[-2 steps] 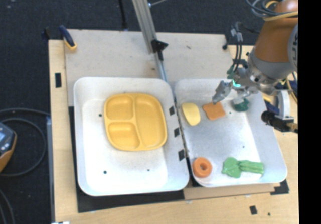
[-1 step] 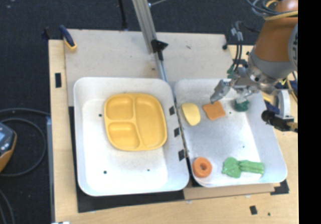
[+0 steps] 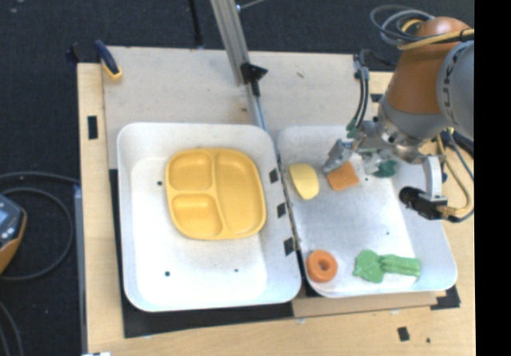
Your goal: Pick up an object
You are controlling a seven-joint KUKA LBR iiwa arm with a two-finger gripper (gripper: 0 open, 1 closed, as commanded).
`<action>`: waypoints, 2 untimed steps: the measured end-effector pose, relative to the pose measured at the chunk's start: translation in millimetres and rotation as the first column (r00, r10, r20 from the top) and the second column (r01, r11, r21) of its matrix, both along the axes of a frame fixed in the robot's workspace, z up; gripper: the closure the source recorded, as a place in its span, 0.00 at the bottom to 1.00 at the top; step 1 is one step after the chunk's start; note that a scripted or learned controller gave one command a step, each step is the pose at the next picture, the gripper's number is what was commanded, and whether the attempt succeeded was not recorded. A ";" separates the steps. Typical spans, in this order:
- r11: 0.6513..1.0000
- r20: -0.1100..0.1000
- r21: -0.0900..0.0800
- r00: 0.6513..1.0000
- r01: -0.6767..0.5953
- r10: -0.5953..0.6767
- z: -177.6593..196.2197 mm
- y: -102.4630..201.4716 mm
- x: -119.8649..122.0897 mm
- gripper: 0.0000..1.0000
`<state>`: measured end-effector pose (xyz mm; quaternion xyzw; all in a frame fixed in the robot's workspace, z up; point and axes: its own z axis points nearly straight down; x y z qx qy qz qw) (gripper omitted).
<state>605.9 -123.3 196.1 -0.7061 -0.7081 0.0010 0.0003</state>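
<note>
Overhead camera, single fixed view. I see the bench (image 3: pixel 335 79) as a pale wooden board, set on a dark carpeted floor (image 3: pixel 48 3). A slanted metal pole (image 3: pixel 227 15) rises from the far edge of the bench, between the two bins. A blue and yellow clamp (image 3: pixel 108 59) sits on the far left corner of the board. Black cables (image 3: pixel 36 211) loop on the floor at the left, beside a small orange and black device (image 3: pixel 9 231) at the frame edge.

Left bin (image 3: pixel 136 267): white, shallow, speckled. It holds a yellow divided plate (image 3: pixel 215 192) with three compartments, lying flat near the middle.

Right bin (image 3: pixel 415 247): white, touching the left bin along its inner edge. I count four things in it. A pale yellow rounded piece (image 3: pixel 304 180) lies near the left wall. An orange block (image 3: pixel 343 179) lies just beside it on the right. An orange ring (image 3: pixel 322 266) sits near the front left corner. A green toy (image 3: pixel 386 266) lies along the front edge, well apart from the block.

The arm (image 3: pixel 419 83) comes in from the right, over the far part of the right bin. The gripper (image 3: pixel 351 156) hangs just above the orange block, one finger (image 3: pixel 335 157) reaching towards the pale yellow piece. I cannot tell whether it is open or closed, and I see nothing held in it.
</note>
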 end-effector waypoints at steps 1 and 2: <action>1.000 -0.002 0.000 1.000 0.003 -0.003 -57.0 -2.3 -10.0 0.00; 1.000 0.001 0.000 1.000 0.004 -0.004 -97.0 -3.1 -9.9 0.00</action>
